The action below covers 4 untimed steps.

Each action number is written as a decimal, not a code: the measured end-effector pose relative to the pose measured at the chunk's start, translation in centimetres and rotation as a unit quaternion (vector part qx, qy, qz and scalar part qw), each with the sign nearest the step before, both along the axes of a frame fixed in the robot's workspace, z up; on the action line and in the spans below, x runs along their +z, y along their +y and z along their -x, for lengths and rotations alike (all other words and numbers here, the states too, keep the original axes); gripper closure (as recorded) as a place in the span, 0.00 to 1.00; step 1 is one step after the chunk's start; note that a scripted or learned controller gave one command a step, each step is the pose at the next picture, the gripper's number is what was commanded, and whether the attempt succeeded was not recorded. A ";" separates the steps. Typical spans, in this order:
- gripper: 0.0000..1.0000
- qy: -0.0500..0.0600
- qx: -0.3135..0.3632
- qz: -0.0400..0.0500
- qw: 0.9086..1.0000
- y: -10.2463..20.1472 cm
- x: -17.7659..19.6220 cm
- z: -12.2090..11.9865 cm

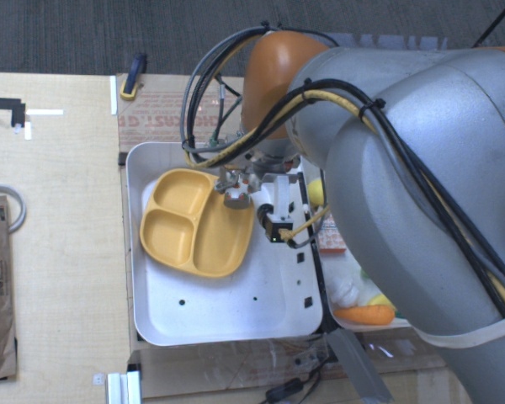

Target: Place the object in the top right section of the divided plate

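Claw (236, 194) over right rim of divided plate (194, 223) in left bin (236, 310); finger gap perhaps narrow, cannot tell.

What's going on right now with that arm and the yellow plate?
Gripper low over divided plate's right rim. Nothing visible in any plate section. Arm covers most of right bin.

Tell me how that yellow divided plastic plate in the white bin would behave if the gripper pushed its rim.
The yellow divided plastic plate looks stiff and moulded, so it probably slides whole rather than bending. It seems light, and the white bin floor looks smooth, so it may skate or spin. Its low, wide shape makes tipping unlikely.
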<state>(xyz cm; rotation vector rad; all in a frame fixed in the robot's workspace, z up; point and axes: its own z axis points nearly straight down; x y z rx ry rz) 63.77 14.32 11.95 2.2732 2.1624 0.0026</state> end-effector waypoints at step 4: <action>1.00 0.001 0.157 0.007 0.988 6.0 -0.9 1.0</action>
